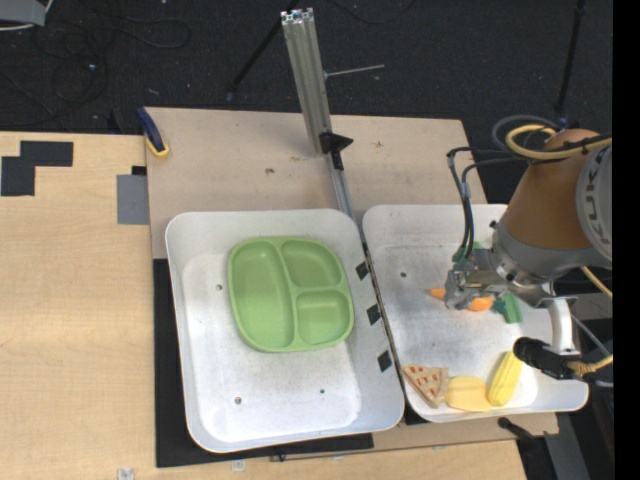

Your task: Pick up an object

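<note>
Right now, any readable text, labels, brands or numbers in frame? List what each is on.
"KU": the letters that can be read of large grey lettering on the arm's pale grey casing, cut off at the frame edge.
No other text, numbers or labels can be read: none on the green plate, the bins or the toy food.

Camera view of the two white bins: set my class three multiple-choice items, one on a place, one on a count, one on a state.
1. Where does the green plate lie?
A. in the left bin
B. in the right bin
C. on the bare bench

2. How many compartments does the green plate have?
A. two
B. three
C. five

3. Where is the tool?
A. high above the left bin
B. down in the right bin, at the orange piece
C. over the corn cob

Answers:
1 A, the plate sits on the left bin's floor.
2 B, one long section and two smaller ones show.
3 B, the tool sits low beside the orange piece.
</note>
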You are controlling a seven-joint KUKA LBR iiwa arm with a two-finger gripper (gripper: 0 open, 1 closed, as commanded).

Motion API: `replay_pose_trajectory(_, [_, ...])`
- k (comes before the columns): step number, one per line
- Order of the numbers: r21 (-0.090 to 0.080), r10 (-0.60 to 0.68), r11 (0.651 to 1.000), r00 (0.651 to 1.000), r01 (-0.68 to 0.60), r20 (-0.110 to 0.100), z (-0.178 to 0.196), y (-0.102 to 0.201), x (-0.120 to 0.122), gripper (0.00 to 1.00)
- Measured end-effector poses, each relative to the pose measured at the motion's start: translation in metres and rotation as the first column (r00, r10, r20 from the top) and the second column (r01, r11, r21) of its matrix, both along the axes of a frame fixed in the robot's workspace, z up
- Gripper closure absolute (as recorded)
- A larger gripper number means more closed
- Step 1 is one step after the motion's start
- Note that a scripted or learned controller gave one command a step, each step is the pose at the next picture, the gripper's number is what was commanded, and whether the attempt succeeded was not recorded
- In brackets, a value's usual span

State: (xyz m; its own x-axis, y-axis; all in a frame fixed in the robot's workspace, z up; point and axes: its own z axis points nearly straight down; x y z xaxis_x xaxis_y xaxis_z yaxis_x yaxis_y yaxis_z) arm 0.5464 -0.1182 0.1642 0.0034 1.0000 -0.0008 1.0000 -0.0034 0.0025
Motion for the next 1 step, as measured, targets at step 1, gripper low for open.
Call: replay_pose_trajectory(1, [0.0, 0.004, 1.0, 1.0, -0.004, 0.001, 0.052, 0.0039, -0.008, 1.0])
